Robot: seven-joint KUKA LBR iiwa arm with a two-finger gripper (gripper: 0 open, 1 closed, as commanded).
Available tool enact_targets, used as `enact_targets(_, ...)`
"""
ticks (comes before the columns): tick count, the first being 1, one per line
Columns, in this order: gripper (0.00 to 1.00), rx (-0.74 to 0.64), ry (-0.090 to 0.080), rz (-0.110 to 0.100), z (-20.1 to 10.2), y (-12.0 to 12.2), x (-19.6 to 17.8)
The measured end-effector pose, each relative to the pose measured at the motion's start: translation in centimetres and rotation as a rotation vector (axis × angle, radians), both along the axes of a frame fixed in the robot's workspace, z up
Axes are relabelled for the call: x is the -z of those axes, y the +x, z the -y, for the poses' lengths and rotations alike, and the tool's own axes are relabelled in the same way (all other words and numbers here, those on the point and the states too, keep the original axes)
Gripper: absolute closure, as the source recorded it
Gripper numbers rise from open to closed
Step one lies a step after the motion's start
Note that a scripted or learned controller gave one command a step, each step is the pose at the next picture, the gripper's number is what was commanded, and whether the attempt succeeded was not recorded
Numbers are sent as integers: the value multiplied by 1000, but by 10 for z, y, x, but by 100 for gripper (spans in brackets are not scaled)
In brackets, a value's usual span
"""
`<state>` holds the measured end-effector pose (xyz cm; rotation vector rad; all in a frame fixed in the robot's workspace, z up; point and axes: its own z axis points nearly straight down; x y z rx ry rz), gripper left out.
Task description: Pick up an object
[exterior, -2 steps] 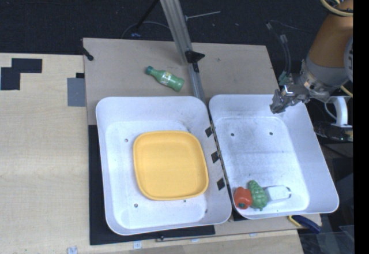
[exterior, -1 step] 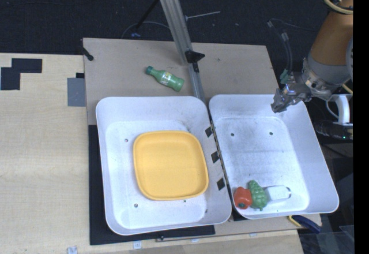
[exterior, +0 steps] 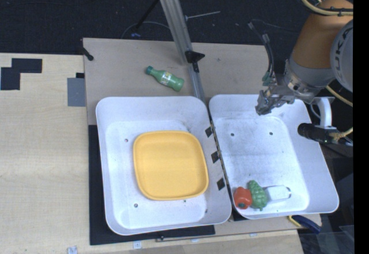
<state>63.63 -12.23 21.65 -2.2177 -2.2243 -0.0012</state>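
Observation:
My gripper (exterior: 264,107) hangs over the far edge of the right bin (exterior: 300,152), with nothing seen between its fingers. At that bin's near left corner lie a red pepper-like toy (exterior: 242,197), a green bumpy toy (exterior: 258,194) and a white piece (exterior: 278,193), close together. These lie well toward the near side from the gripper. A yellow square plate (exterior: 170,164) rests flat in the left bin (exterior: 112,131).
A small green bottle (exterior: 165,78) lies on its side on the bench behind the left bin. A slanted aluminium rail (exterior: 179,22) rises from between the bins at the back. Black clips (exterior: 214,154) mark the divide between the bins.

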Motion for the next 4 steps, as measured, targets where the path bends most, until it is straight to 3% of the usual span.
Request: enact_targets(4,100,0,0,-2,-203,24,-7)
